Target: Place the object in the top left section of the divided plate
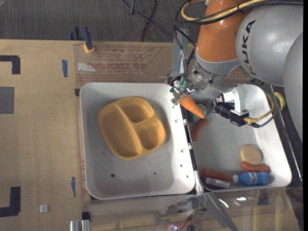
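A yellow divided plate (pixel 131 127) lies in the left bin (pixel 144 182), with one large section on its left and two smaller ones on its right. My gripper (pixel 180 89) hangs over the wall between the two bins, just past the plate's upper right. It is shut on the narrow end of an orange toy carrot (pixel 192 107). The carrot slants down and to the right over the right bin's near-left corner, with its green end (pixel 204 111) lowest.
The right bin (pixel 281 177) holds a red sausage (pixel 198 128) under the carrot, a tan disc (pixel 251 154), an orange sausage (pixel 255 167), a blue bottle (pixel 250 178) and a dark red item (pixel 216 176). Cables and a white fitting (pixel 236 107) hang off the wrist.
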You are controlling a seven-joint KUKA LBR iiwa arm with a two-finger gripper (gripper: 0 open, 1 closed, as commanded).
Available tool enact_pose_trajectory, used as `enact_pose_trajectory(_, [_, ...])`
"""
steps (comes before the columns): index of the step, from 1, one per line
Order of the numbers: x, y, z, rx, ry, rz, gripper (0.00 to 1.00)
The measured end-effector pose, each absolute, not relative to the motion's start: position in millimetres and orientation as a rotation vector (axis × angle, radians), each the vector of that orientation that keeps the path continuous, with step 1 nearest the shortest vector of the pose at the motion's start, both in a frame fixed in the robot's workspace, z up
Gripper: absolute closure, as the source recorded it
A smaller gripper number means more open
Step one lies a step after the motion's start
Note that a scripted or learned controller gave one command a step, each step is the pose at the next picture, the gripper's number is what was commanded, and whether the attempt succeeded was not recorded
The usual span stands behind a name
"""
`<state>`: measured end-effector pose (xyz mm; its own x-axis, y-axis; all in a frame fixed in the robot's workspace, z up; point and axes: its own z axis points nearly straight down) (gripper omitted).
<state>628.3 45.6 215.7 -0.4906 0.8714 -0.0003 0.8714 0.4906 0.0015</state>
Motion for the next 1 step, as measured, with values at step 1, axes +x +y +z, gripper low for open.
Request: enact_pose_trajectory(1, [657.2, 117.2, 168.8, 1.505, 2.754, 0.004, 1.00])
